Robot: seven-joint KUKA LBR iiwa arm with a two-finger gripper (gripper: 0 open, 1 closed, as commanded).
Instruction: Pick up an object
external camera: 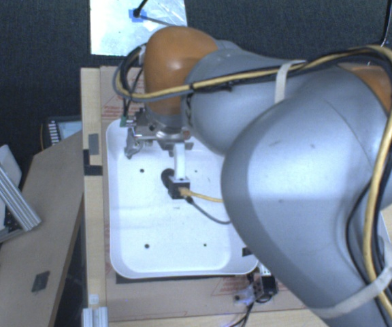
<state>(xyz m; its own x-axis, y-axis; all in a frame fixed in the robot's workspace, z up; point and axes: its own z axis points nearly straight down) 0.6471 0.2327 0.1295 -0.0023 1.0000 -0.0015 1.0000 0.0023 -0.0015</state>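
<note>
My gripper [156,139] hangs over the far end of the left white bin [124,251], close to its back wall. The orange band [172,60] sits right above it, and the thick grey arm [305,162] sweeps in from the right, hiding the right bin. A small green bit [123,121] shows at the gripper's left side; I cannot tell what it is. The bin floor [148,210] in front of the gripper shows white with a few small dark dots.
The bins rest on a cardboard-coloured bench [94,182]. An aluminium rail [5,189] leans at the left, outside the bench. A shiny foil sheet [138,16] lies beyond the far edge. Loose wires [254,293] sit at the bin's near right corner.
</note>
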